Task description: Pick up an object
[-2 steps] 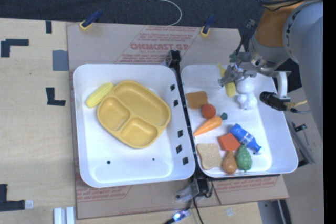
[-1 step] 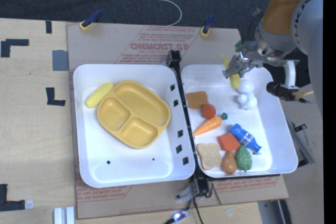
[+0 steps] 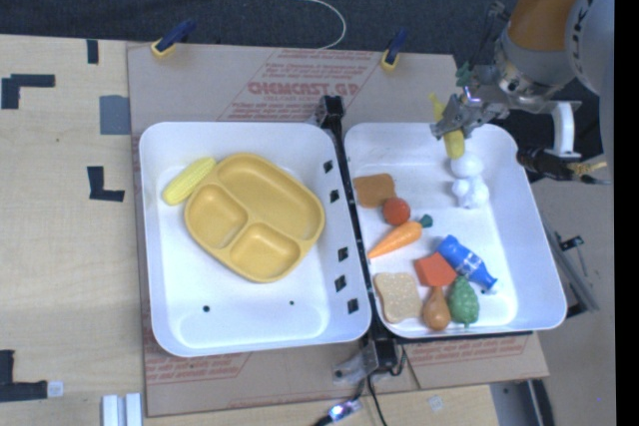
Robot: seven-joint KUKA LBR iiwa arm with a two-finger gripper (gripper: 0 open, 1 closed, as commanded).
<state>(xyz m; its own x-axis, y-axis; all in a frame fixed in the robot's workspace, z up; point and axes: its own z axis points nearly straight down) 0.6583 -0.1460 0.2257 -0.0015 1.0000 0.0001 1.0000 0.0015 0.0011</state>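
End effector [image 3: 457, 123] hangs directly above yellow toy [image 3: 454, 146] in right bin [image 3: 529, 214].

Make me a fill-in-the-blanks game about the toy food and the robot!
The yellow tray sits in the ____ bin. The corn lies ____ the tray, touching its edge. The carrot is colored ____. The gripper hangs above the ____ bin.

Missing words: left; beside; orange; right
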